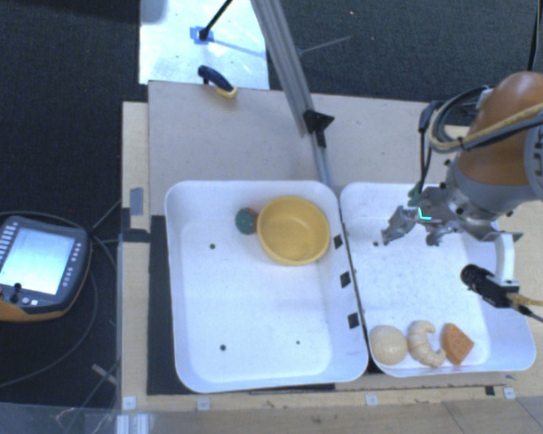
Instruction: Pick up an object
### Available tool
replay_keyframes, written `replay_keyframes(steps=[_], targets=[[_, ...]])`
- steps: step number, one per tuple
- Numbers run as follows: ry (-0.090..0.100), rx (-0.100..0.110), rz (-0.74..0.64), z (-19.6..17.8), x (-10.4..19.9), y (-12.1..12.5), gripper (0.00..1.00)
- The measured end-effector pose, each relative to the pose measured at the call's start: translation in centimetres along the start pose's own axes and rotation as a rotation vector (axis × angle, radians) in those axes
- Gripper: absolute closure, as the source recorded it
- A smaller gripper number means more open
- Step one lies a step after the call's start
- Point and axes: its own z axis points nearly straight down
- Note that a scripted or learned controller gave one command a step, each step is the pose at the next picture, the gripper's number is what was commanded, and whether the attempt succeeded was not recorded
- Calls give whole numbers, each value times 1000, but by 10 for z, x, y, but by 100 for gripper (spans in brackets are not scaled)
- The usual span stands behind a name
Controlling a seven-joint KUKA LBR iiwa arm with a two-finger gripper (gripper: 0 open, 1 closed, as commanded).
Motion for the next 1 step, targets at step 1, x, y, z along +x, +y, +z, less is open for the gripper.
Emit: replay_keyframes(steps=[1], targets=[[0, 0, 0, 0, 0, 0, 0]])
